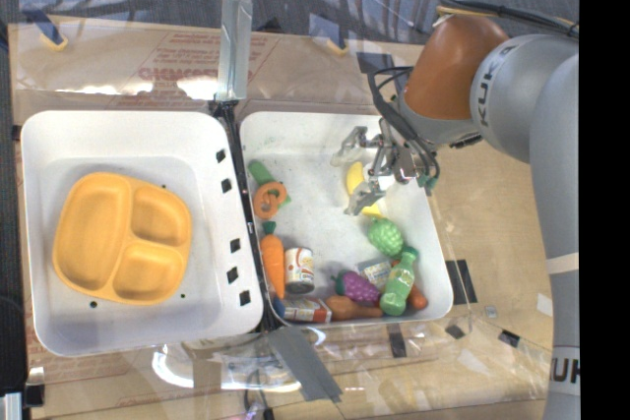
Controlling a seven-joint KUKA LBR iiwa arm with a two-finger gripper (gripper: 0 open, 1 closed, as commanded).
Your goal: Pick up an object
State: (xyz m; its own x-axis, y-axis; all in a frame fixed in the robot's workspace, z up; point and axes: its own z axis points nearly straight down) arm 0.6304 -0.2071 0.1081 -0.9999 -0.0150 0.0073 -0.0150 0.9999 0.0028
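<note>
yellow: a small yellow toy (356, 180), banana-like, lies in the upper middle of the right bin (325, 128), directly under the gripper
gripper (366, 174): metal two-finger hand at the end of the grey arm (522, 93), which reaches in from the right with its orange band (448, 69) over the bin's far right corner
fingers: spread apart and pointing down, one on either side of the yellow toy's upper part; whether they touch it cannot be told, and the toy is lying on the bin floor
green lumpy toy (386, 235): just below the yellow toy, near the right wall
green bottle (399, 282): lying at a slant in the lower right corner, beside a purple grape bunch (360, 287)
carrot (273, 263): orange, lying lengthwise along the left wall of the right bin
small can (298, 269): white and red, just right of the carrot
orange ring toy (269, 199): near the left wall, above the carrot, with a green piece (258, 172) just above it
bottom edge: a brown sausage-like toy (345, 307) and a flat red and white packet (305, 312) lie along the near wall
left bin (118, 128): holds a yellow divided plate (120, 237) with three compartments, lying flat in the middle
bench (128, 54): covered in brown cardboard under clear plastic, with tape at the bin edges
</note>
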